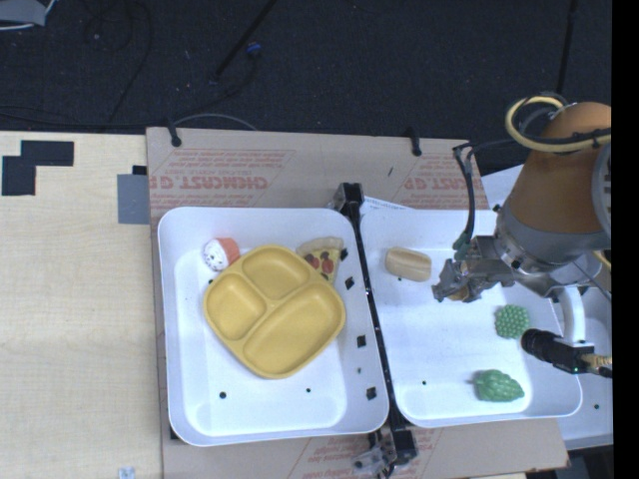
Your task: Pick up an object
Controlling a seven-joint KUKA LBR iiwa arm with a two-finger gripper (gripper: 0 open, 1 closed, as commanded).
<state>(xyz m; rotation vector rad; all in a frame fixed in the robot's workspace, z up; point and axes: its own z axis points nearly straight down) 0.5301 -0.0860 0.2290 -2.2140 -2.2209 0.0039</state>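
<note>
White plastic makes up the two largest things: the left bin (pixel 190 367) and the right bin (pixel 439 387), side by side and split by a dark divider. The grey-and-orange arm (pixel 559 188) enters from three o'clock. A yellow sectioned tray (pixel 275 312) lies in the left bin, with a pizza-slice toy (pixel 321 257) at its one o'clock and a small red-and-white piece (pixel 220 254) at its eleven o'clock. In the right bin, a tan bread-like block (pixel 408 264) lies with its long axis roughly nine-to-three; a green leafy toy (pixel 497 386) sits at the bin's five o'clock and a green knobbly ball (pixel 512 320) at three o'clock. The gripper (pixel 451 285) hangs low in that bin, nothing visibly between its tips; whether they are apart I cannot tell. The block, likeliest target, lies just beside at ten o'clock.
</note>
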